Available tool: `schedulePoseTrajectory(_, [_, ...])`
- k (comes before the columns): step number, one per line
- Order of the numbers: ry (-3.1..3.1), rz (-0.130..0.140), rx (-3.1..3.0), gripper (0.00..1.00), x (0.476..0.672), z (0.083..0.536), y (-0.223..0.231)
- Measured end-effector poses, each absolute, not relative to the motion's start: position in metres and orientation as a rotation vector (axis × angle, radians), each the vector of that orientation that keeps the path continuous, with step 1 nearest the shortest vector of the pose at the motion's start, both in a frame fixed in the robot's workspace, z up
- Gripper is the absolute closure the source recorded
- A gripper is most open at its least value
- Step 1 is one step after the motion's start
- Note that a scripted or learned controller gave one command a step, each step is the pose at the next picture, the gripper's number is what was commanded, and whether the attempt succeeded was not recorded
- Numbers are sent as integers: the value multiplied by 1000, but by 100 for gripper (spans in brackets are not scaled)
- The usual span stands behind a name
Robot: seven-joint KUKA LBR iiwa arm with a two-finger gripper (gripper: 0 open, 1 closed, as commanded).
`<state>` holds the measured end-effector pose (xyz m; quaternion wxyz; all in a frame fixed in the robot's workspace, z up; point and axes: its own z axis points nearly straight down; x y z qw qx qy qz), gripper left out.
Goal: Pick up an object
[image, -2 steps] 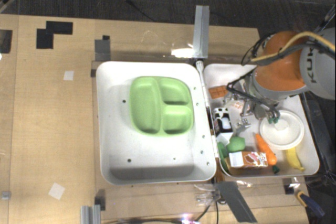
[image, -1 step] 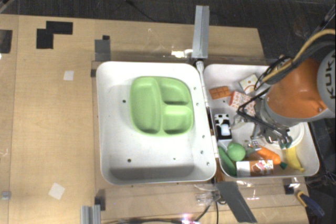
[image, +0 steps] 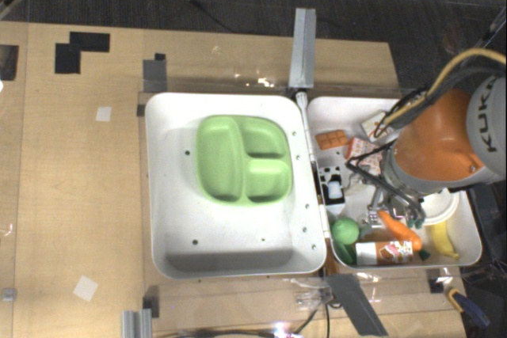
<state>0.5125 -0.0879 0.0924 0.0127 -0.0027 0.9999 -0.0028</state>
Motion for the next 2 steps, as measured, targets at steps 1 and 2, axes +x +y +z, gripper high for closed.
schedulePoseTrajectory(1, [3119,-5,-116,0,580,91,-119])
schedulePoseTrajectory(2, [3158,-5,-9,0,666,89,-112])
